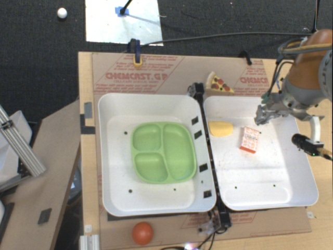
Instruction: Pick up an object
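Two white bins sit side by side on my bench, and I see the gripper hanging over the far part of the right bin, reaching in from the right on the grey arm with its orange band. From this slanted view I cannot tell how the gripper is set, since the tip is small and dark against the bin floor; nothing visible sits in it.

Just below the gripper and a little to its left lies a small red and white packet, flat on the bin floor and apart from the tip. Farther left of the gripper, near the wall between the bins, rests a yellow block, possibly a sponge or a piece of toy cheese.

Well to the left of the gripper, in the left bin, lies a green divided tray. Beyond the gripper's left, outside the bins on the cardboard, lies a toy pizza slice. Near the bench's front edge, far from the gripper, sits an orange ball.
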Available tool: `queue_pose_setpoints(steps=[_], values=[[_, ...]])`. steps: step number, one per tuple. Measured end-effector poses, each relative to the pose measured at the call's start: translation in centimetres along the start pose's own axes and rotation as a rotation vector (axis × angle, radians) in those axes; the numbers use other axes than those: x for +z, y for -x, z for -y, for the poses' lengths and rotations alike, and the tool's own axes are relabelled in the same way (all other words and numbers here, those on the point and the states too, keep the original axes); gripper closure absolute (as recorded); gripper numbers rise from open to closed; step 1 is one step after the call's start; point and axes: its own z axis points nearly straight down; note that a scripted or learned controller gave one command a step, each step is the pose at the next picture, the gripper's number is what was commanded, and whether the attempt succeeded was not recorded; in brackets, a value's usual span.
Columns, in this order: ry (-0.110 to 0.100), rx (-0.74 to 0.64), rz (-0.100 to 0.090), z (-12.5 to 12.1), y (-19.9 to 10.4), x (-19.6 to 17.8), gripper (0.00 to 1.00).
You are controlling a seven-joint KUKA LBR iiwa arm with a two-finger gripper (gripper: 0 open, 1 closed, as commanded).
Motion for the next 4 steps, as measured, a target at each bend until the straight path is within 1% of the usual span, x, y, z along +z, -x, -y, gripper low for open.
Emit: queue_pose_setpoints(steps=[2, 4], values=[[0.0, -0.002, 0.0, -0.7, -0.4, -8.7, 1.0], [-0.004, -0.005, -0.002, 1.6, -11.1, -9.9, 1.0]])
